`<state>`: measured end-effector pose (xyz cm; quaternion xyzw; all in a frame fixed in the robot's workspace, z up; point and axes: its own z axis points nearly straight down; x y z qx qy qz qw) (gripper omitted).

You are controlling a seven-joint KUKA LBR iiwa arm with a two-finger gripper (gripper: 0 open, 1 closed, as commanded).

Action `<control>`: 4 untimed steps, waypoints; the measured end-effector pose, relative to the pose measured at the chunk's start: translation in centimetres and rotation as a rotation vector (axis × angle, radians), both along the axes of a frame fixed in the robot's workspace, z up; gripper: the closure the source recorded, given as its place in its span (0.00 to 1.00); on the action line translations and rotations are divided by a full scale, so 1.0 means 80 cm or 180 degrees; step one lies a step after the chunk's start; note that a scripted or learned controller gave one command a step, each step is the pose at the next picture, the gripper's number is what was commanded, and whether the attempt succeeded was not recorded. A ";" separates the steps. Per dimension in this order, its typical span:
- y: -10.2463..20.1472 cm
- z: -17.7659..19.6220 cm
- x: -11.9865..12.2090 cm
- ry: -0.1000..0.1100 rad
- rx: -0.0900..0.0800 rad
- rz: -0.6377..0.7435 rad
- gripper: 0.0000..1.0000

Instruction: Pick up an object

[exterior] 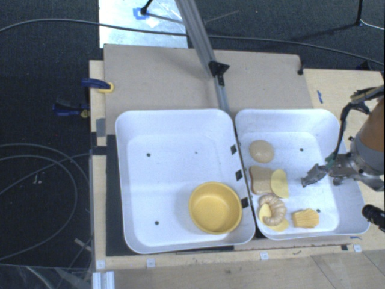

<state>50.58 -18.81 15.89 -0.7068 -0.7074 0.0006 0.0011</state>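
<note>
We find the gripper (314, 177) low over the right bin (325, 123), near its right wall, its dark tip aimed toward the left of the view. We cannot tell how it is set — the tip reads as one dark wedge — and we see nothing gripped in it. Behind it the wrist and grey arm (368, 155) reach in from the right edge, cables looping above.

Just left of the tip lies a pale yellow oval piece (279, 183), long axis running roughly up and down the view, overlapping the right side of a tan bread slice (261, 179). Above these sits a round beige bun (261, 151). Below, a curled croissant-like piece (272, 209) rests on a yellow slice, and to its right a ridged yellow wedge (305, 218) lies with its long axis nearly level, close to the near wall.

In the left bin (156, 131) a yellow bowl (215, 207) stands upright, mouth up, near the front right corner.

No writing on these things is legible to us.
</note>
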 end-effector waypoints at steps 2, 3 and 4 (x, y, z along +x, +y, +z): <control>-0.006 -0.086 -0.011 -0.0007 -0.0002 -0.0003 0.00; -0.006 -0.072 -0.010 -0.0018 -0.0007 -0.0004 1.00; -0.001 -0.017 -0.007 -0.0027 -0.0008 0.0014 1.00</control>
